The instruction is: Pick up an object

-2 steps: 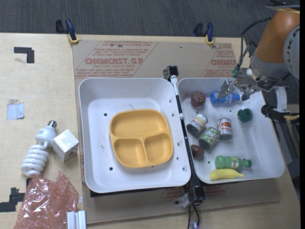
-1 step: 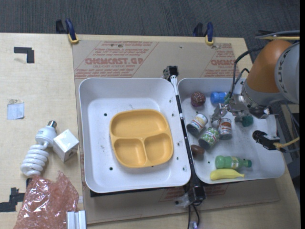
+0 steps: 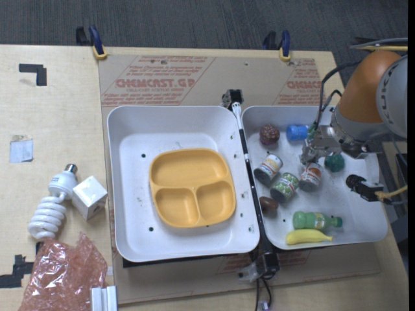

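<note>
My gripper [image 3: 314, 153] hangs over the right bin [image 3: 363, 229], in its upper middle. Just below it a small red-and-white can [image 3: 311, 177] lies tilted, and I cannot tell whether the two touch. A blue object [image 3: 297, 132] sits to the gripper's upper left and a teal object [image 3: 334, 162] to its right. Further left are a dark red ball [image 3: 270, 134], a labelled can [image 3: 268, 168] and a green can [image 3: 284, 186]. A brown lump [image 3: 268, 204], a green bottle [image 3: 316, 221] and a yellow banana [image 3: 308, 237] lie toward the front.
The left bin [image 3: 130, 193] holds a yellow divided plate [image 3: 192, 187]. Outside the bins, at the left, are a spiral light bulb [image 3: 50, 209], a white cube [image 3: 89, 196] and a crumpled pink bag [image 3: 61, 277]. The arm [image 3: 366, 99] reaches in from the right.
</note>
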